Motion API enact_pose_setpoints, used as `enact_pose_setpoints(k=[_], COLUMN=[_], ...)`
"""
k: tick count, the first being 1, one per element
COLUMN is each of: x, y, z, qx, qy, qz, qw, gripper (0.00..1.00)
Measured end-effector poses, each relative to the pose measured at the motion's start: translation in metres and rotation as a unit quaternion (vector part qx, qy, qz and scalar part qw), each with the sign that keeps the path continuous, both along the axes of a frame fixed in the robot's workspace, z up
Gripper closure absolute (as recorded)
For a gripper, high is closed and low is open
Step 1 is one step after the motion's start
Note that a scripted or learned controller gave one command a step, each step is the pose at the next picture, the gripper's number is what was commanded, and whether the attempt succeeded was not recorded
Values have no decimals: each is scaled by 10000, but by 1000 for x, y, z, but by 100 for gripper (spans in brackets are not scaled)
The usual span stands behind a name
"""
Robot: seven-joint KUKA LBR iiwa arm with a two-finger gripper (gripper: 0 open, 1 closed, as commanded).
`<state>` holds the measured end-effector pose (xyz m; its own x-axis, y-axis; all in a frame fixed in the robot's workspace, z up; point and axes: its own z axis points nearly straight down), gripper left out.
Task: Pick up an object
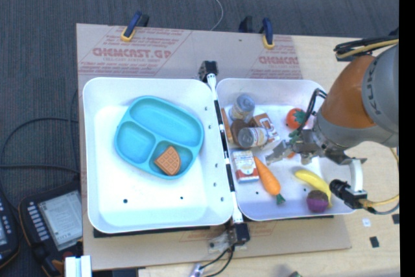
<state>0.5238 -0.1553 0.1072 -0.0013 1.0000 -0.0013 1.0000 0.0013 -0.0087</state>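
The right bin (272, 89) holds a carrot (267, 179), a banana (314, 180), a purple fruit (317, 202), a red tomato (296, 118), two cans (245, 105) (250, 137) and small flat packets (244, 164). My gripper (286, 150) hangs low over the middle of this bin, right of the lower can and above the carrot. Its fingers are spread apart with nothing between them. The grey arm with its orange band (350, 97) comes in from the right and hides the bin's right side.
The left bin (97, 139) carries a blue divided plate (157, 135) with a waffle-like piece (168, 160) in its lower right compartment. Clamps (132, 25) (267, 33) grip the board's far edge. A black bar (220, 139) separates the bins.
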Motion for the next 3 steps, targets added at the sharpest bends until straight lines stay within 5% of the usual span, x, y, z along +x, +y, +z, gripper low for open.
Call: enact_pose_setpoints(k=[1, 2, 3], x=[0, 0, 0], y=[1, 1, 1], z=[7, 6, 13], qx=[7, 8, 16], qy=[27, 27, 52], qz=[7, 5, 13], qw=[10000, 10000, 10000], gripper=[100, 0, 100])
